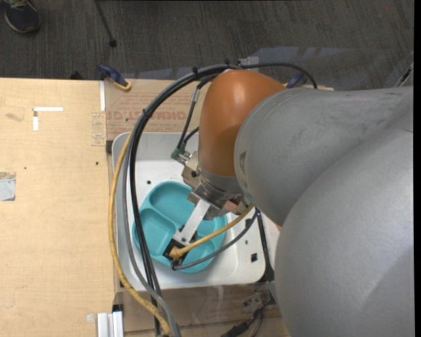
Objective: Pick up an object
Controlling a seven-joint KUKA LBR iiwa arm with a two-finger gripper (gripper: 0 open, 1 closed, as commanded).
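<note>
Bulky grey arm (342, 197) with a rounded orange band (230, 118); black cables (130, 197) and a yellow cable (114, 210) loop left of the band.

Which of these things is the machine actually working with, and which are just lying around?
For the job: teal divided dish, white bin, robot arm.
Lying about: blue clamp, cardboard sheet, wooden board, shoe.

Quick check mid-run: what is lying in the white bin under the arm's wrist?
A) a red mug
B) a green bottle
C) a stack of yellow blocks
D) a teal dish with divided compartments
D: a teal dish, with ridges splitting it into compartments, lies in the white bin just below the arm's orange band.
</note>
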